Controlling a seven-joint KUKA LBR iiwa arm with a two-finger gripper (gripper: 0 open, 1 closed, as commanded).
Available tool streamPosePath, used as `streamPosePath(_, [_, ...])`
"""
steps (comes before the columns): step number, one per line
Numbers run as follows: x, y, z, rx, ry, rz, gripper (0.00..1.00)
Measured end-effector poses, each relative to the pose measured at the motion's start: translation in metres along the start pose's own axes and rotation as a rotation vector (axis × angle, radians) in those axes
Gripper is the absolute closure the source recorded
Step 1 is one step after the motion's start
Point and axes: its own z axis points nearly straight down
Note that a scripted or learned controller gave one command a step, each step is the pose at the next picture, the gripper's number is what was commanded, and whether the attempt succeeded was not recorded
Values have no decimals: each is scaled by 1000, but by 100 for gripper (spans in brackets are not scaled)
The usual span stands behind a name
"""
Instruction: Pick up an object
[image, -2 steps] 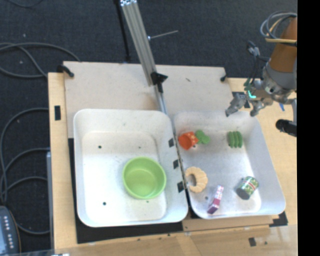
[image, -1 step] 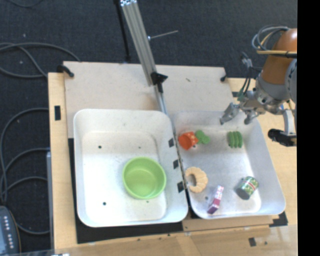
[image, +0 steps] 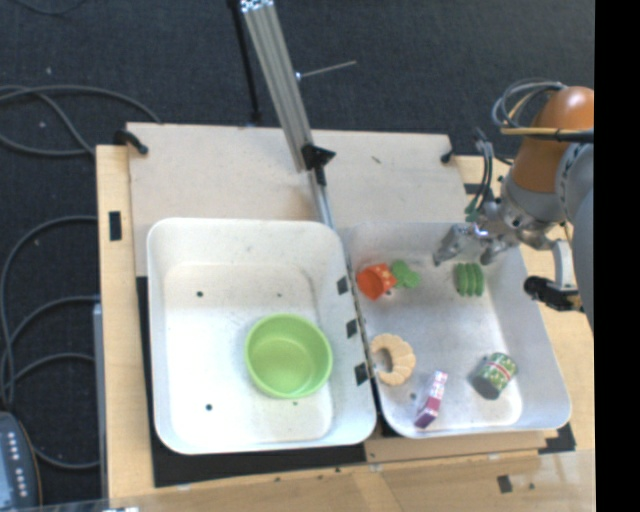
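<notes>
Dark carpet with looping cables surrounds a pale wooden bench (image: 230, 170) bearing two white bins, the left bin (image: 180, 290) holding a green bowl (image: 289, 355) near its front. Nearest in the right bin (image: 530, 400) lie a pink-and-white packet (image: 431, 399), a green can (image: 494, 375) and a tan ring (image: 392, 359), then an orange toy (image: 375, 281) touching a small green piece (image: 405, 274). Farthest, the gripper (image: 470, 245) hangs with fingers spread, grasping nothing, just above a ridged green object (image: 469, 279).
</notes>
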Motion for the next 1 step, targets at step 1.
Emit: streamPosePath(1, [-1, 0, 17, 1, 2, -2, 0])
